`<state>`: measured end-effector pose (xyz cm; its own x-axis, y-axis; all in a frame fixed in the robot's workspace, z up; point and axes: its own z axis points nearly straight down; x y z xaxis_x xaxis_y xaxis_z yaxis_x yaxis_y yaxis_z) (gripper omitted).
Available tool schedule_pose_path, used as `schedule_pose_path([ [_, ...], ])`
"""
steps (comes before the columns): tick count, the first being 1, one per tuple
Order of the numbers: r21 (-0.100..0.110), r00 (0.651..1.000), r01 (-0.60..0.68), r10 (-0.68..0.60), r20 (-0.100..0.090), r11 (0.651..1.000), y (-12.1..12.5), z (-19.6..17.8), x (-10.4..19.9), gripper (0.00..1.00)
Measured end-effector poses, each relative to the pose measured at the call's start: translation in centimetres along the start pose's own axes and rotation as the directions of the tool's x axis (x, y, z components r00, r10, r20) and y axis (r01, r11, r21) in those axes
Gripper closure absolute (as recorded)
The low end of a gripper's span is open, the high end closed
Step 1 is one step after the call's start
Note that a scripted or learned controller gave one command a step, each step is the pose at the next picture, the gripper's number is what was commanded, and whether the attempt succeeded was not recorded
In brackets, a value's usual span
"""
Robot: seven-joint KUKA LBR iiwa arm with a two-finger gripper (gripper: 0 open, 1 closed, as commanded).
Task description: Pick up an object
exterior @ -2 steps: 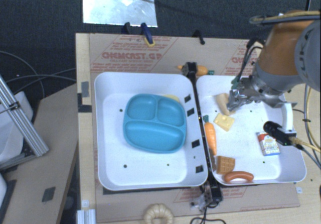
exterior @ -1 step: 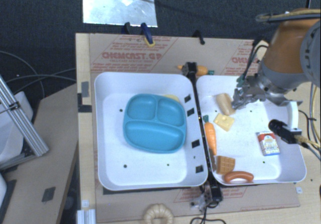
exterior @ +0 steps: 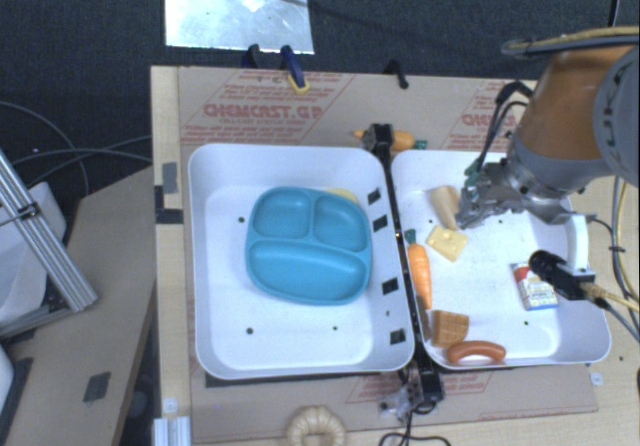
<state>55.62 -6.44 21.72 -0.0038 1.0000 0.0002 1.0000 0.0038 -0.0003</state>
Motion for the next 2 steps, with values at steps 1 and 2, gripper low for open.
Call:
schedule_pose_path([
  [1,-0.002,1.000,-0.001,0.001,0.000,1.000,-0.11,-0.32,0.03,1.00],
  [2,-0.002,1.000,-0.002,0.002,0.001,1.000,0.32,0.20,-0.29,1.00],
])
